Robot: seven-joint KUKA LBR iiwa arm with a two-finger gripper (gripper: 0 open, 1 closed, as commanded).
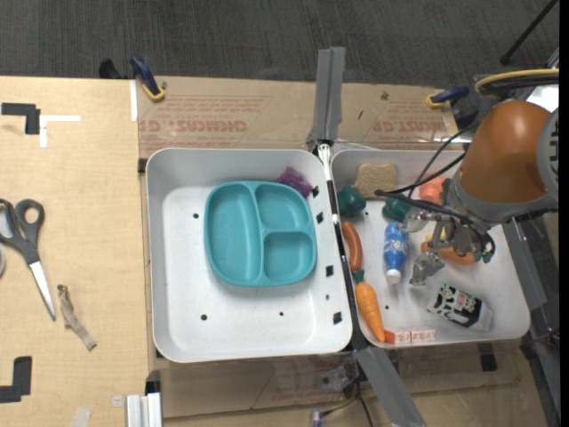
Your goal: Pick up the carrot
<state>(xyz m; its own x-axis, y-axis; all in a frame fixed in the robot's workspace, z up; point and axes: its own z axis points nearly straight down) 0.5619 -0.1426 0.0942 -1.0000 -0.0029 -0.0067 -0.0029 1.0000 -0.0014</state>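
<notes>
While the grey arm with its orange band reaches in from the right, you can see its jaws hanging low over the middle of the right bin, pointing down toward the bin floor. You cannot tell from this angle whether the jaws are open or closed, and nothing shows between them.

The carrot you are after lies at the near left corner of that right bin, close along the wall shared with the left bin, its thick end farther and its tip pointing toward the near edge. It sits well to the left of the jaws and apart from them. Just beyond the carrot, along the same wall, lies a red-orange sausage-like item, and farther still a dark green toy.

Between the carrot and the jaws you will find a small bottle with a blue label, lying on the bin floor. Near the right side rests a black-and-white packet, and a tan slice of bread leans at the far wall.

In the left bin sits a teal divided plate, with a purple item just beyond its far right corner. On the table to the left lie scissors.
</notes>
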